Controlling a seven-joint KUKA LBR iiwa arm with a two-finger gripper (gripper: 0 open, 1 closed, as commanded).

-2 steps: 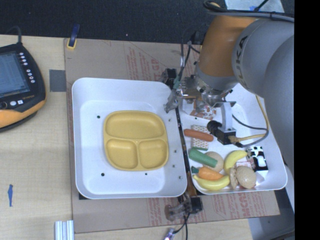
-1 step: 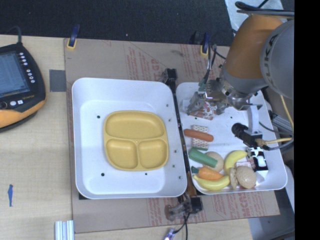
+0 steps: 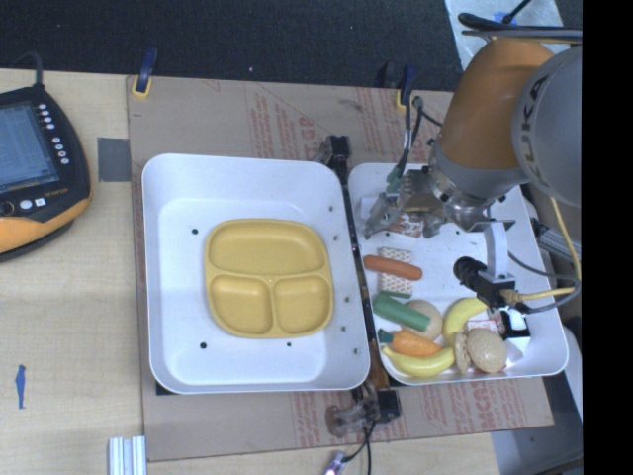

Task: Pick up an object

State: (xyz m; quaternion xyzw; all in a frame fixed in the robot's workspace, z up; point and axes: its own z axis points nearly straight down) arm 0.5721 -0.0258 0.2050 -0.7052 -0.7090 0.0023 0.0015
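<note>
Arm came in from the right of the frame, grey shell with a glossy orange band, over the right bin. Gripper sat low at the upper left of that bin, metal fingers pointing left toward the divider; can't tell whether it was clenched or released, and nothing visible between the fingers.

Right bin: shallow white plastic, rounded corners. Contents were toy food, smooth plastic look: a sausage, orange-red and cylindrical, just below the gripper; a checkered wafer-like block under it; a green cylinder; an orange carrot shape; two yellow bananas, curved; a pale round piece; a tan potato-like lump at lower right.

Left bin: same white plastic, holding a matte yellow tray with three compartments, rounded edges.

Bench: brown cardboard sheet with faint red print, unreadable. Pendant at the left edge, black and orange, screen text too small to read.
</note>
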